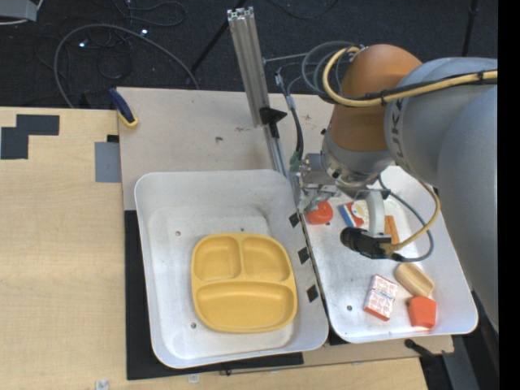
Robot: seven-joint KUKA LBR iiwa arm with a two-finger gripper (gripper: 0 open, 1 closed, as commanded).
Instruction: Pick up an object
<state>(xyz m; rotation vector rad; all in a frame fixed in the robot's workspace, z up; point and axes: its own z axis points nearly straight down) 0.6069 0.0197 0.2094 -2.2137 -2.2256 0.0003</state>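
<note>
My gripper (314,195) hangs over the far left corner of the right bin (349,319), close to the wall between the two bins. Directly beneath it sits a small red-orange round object (320,213), partly covered by the gripper; whether it is gripped or just lying below I cannot make out. Other loose things lie in the same bin: a red and white box (379,297), an orange block (422,311), a tan bread-like roll (414,279) and a white card with red and blue print (355,214).
A yellow divided plate (242,283) lies in the left bin (162,218). A thin orange stick (392,227) rests near the right bin's middle. An upright aluminium post (252,71) stands behind the bins, just left of the wrist.
</note>
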